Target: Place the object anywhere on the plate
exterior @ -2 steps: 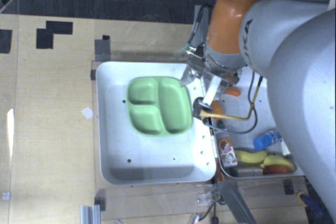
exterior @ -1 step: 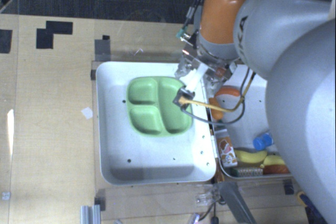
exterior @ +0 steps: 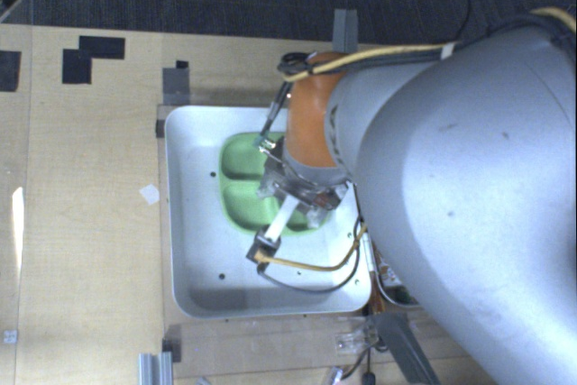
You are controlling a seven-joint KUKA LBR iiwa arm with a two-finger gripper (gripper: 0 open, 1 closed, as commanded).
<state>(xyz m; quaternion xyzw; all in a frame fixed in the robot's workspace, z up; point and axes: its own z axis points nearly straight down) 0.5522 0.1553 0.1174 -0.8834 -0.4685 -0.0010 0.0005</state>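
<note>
Gripper [exterior: 297,194] hangs low over the green divided plate [exterior: 239,165] in the white bin [exterior: 194,225], but the wrist blocks it, so can't tell if it's clenched or released, or whether the obj is on the plate yet; prob. mid-placement.

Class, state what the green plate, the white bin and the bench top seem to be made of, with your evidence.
Green plate: probably moulded plastic, matt; rounded ridges divide it. White bin: plastic or painted metal, smooth with soft sheen, rounded corners. Bench top: likely wood or laminate, pale with faint grain.
</note>
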